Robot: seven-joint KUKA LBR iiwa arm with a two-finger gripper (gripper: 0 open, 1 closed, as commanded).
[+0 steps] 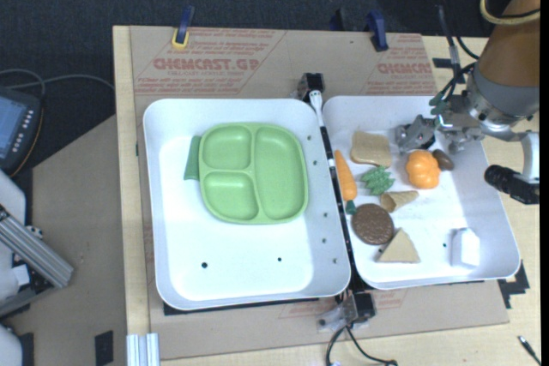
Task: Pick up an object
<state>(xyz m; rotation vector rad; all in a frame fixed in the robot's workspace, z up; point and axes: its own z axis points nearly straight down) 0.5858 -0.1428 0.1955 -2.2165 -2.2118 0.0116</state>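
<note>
- Over the right bin, toward its 1 o'clock corner, the gripper hangs low at the end of the grey-and-orange arm; whether it is parted or closed cannot be told, and nothing is seen clamped in it.
- Just at its 6 o'clock sits an orange fruit, very near the tool; contact cannot be judged.
- At the gripper's 9 o'clock lies a bread slice, close to the bin's far rim.
- Along the bin's left wall runs a carrot, with a green leafy piece beside it at 3 o'clock.
- Toward 6 o'clock a brown round patty touches a tan wedge near the front rim.
- A small white block rests alone at 4 o'clock, with bare floor around it.
- Most free room in that bin lies along its right side.
- The left bin holds a green divided plate toward 12 o'clock; its front half is bare.
- Red print on the brown board behind the bins reads "CHEMCAST GP".
</note>
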